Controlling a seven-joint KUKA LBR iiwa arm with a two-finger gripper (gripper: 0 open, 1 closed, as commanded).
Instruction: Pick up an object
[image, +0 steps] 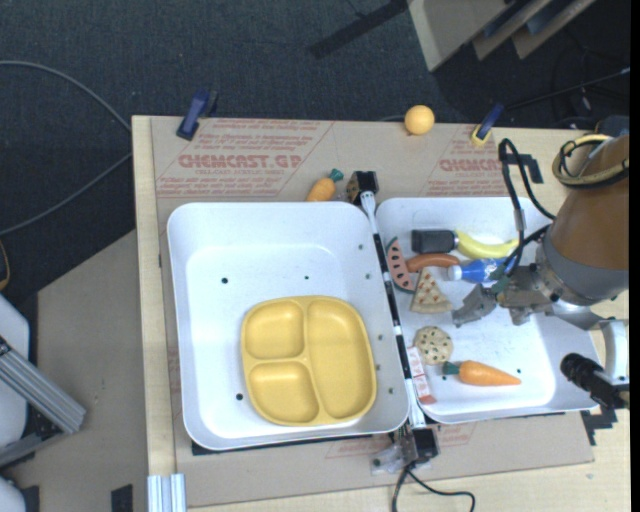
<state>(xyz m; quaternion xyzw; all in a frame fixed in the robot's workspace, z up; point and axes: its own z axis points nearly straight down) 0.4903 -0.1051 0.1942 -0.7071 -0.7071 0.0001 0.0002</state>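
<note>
Hand (478, 304) spread and empty, low in right bin (530, 395) between pizza slice (430, 291) and carrot (483, 375).

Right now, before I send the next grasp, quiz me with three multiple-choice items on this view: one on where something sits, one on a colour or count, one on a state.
1. Where does the yellow divided plate sit?
A. in the left bin
B. in the right bin
C. on the bare bench

2. How many compartments does that plate have?
A. two
B. three
C. five

3. How does the carrot in the right bin lie?
A. standing upright on its tip
B. flat on the bin floor, apart from the claw
C. on top of the plate

Answers:
1 A: the plate rests on the floor of the left bin.
2 B: two ridges split it into three sections.
3 B: the carrot lies on its side near the bin's front wall, with white floor between it and the claw.
</note>
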